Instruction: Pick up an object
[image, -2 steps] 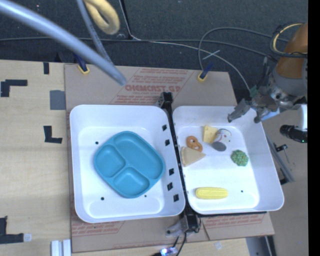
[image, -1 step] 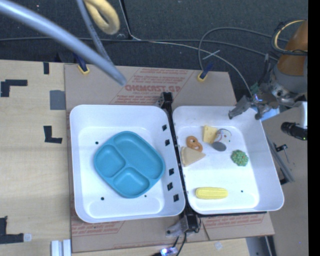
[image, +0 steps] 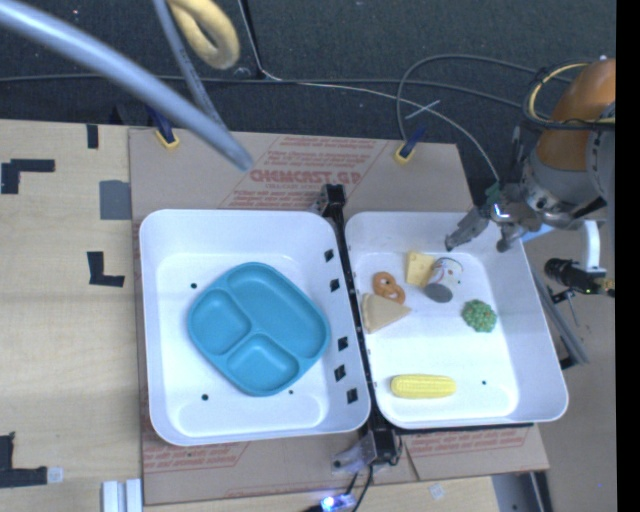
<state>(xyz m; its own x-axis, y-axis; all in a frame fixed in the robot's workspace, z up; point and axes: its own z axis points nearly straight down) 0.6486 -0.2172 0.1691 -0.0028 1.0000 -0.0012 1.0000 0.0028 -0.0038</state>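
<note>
Corn (image: 423, 386): yellow cob, lying flat at lower centre of the right bin (image: 520, 390), nearest the frame's bottom edge.
Gripper (image: 486, 230): upper right of frame, over the right bin's upper rim; two fingers spread apart, nothing between them.
Cheese (image: 419, 268): yellow wedge, just below-left of the gripper.
Grey lump (image: 439, 292): beside the cheese.
Pretzel (image: 388, 287): orange-brown, left of the lump.
Pale wedge (image: 383, 314): touching the pretzel from below.
Broccoli (image: 479, 316): green, right side of the bin.
Left bin (image: 165, 300): holds a blue tray (image: 258, 327) with three compartments
</note>
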